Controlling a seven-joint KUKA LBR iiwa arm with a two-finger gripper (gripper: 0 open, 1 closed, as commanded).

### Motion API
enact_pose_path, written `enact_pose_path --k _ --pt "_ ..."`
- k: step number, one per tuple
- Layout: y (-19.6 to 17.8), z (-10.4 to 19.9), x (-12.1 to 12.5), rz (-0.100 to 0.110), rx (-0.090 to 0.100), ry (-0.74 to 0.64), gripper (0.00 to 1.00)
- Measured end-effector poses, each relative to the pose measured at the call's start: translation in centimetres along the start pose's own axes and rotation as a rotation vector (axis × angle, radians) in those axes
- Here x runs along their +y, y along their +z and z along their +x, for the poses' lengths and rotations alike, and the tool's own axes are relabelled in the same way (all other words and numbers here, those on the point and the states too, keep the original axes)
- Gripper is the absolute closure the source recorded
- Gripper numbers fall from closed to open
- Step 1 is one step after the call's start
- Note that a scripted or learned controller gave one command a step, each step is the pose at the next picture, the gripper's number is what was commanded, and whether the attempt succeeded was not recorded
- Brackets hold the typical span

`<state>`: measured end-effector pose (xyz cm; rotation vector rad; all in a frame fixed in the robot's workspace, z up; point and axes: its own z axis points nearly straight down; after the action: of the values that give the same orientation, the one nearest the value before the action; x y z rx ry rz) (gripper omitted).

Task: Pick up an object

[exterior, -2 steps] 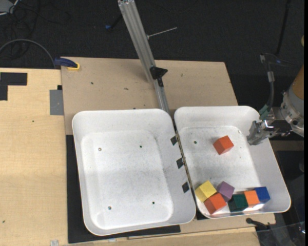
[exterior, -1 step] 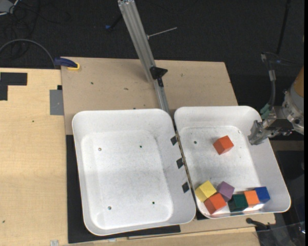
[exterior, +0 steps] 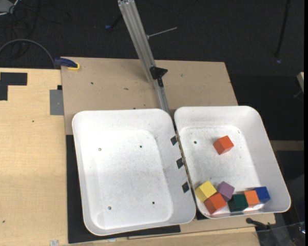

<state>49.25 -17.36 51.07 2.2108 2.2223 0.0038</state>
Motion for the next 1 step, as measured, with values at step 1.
enact_pose_path --k 1 --pt "0.47 0.13 0.02 0.009 0.003 -0.006 0.0"
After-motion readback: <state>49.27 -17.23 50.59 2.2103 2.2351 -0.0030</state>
